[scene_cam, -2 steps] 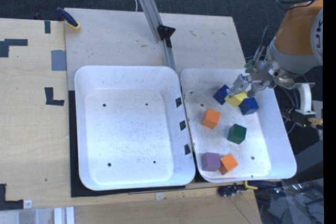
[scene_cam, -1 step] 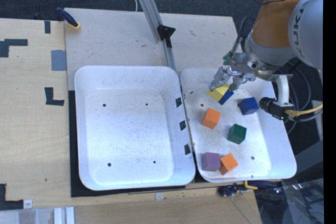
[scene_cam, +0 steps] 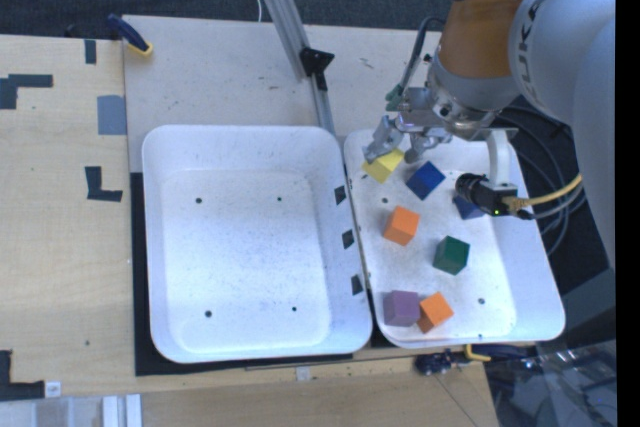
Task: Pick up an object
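The right bin (scene_cam: 520, 310) holds six blocks that can be counted: one yellow block (scene_cam: 383, 166), one blue block (scene_cam: 425, 181), two orange blocks (scene_cam: 401, 225) (the second sits low, touching one purple block (scene_cam: 402, 307)), and one green block (scene_cam: 451, 254). A seventh, dark blue, may lie under the wrist. The gripper (scene_cam: 397, 148) hangs at the yellow block; whether it grasps it I cannot tell. The left bin (scene_cam: 160, 155) lies alongside.

You have the jaws over the far left corner of the right bin (scene_cam: 520, 310), at one cube (scene_cam: 383, 166). Just right of them lies a second cube (scene_cam: 425, 181); nearer you sit a third (scene_cam: 401, 225) and fourth (scene_cam: 451, 254), then two touching cubes (scene_cam: 402, 307) (scene_cam: 435, 311). The other bin (scene_cam: 160, 245) lies left on the table (scene_cam: 60, 245).
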You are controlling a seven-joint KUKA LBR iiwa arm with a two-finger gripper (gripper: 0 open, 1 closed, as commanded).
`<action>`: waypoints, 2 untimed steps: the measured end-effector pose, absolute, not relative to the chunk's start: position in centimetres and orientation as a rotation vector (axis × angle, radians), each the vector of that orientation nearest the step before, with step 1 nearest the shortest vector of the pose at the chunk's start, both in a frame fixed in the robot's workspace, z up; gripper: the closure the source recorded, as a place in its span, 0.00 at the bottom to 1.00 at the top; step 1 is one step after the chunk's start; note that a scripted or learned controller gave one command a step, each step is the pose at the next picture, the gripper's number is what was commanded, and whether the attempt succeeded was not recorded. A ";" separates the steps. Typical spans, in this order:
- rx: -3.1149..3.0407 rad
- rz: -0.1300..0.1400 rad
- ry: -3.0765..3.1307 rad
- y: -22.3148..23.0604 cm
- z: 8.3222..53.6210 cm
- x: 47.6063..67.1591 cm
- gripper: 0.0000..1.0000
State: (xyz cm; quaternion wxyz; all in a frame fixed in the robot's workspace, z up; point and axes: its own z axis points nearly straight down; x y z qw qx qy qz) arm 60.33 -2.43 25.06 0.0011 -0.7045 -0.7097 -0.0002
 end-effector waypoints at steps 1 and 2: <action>-2.213 0.002 -2.227 3.2 23.8 62.0 1.00; -2.218 0.004 -2.223 7.6 23.0 63.3 1.00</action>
